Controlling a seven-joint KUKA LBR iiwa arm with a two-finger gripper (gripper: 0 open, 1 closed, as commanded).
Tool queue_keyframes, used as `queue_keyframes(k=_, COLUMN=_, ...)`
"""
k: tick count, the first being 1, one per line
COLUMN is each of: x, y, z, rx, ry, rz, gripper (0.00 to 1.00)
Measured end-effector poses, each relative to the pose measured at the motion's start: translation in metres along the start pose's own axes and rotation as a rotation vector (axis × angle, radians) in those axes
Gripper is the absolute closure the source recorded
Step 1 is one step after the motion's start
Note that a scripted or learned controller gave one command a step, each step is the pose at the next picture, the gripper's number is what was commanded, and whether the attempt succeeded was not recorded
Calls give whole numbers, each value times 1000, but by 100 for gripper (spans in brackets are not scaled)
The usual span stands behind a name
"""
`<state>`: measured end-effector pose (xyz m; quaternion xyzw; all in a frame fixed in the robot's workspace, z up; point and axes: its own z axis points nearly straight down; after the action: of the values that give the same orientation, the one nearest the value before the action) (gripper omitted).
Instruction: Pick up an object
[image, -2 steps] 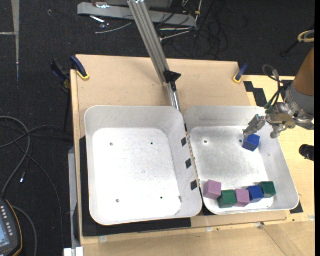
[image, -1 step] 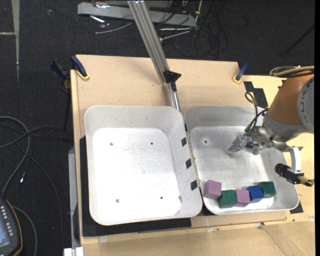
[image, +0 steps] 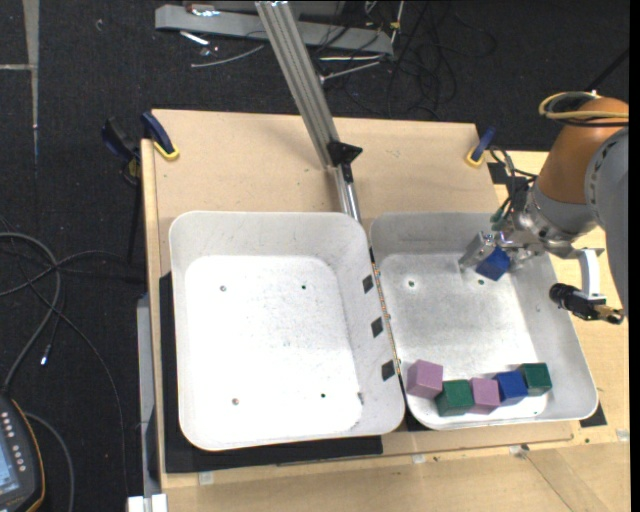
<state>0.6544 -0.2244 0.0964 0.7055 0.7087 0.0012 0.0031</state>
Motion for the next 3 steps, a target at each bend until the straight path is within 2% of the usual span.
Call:
queue_keyframes(k=1, x=0, y=-2, z=-10, rx=3, ry=-1, rz=-1, gripper=100)
queue_keyframes(k=2, x=50, y=-99, z=-6, rx=-9, ry=-3, rz=6, gripper=100)
queue_keyframes(k=3, x=129, y=-114, z=-41, rx=5, ry=7, rz=-5, gripper=100)
